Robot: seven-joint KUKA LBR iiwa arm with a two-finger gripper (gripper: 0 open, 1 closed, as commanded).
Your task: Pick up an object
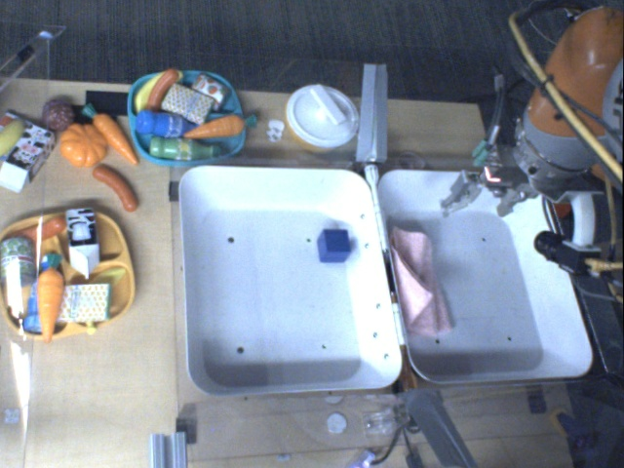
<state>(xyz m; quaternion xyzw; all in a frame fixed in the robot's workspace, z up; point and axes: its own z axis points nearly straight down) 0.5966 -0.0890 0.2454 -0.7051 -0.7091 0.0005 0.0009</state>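
Pale wood worktop [146, 359] carries two shallow white bins side by side, and the things worth picking lie in them — one to each. A small blue cube [334, 245] sits alone on the floor of the left bin [224, 359], right of its middle and clear of every wall, so it looks open to a straight approach from above. A pink cloth [419, 279], crumpled and lying flat, rests in the right bin [546, 349] hard against that bin's left wall, just beside the divider; the wall would likely crowd one finger there. The claw [485, 191] hangs over the far edge of the right bin, its two fingers spread apart with nothing between them, well apart from the cloth and farther yet from the cube — my guess is that it stands ready before a descent, nothing yet taken. Outward from the bins, one white lidded bowl [322, 117] stands behind the left bin, one blue basket of toy food [185, 117] beside it, one yellow tray of toy food [63, 276] at the left edge, and a toy pumpkin [82, 145], a carrot [119, 137] and a sausage [117, 187] lie loose between.
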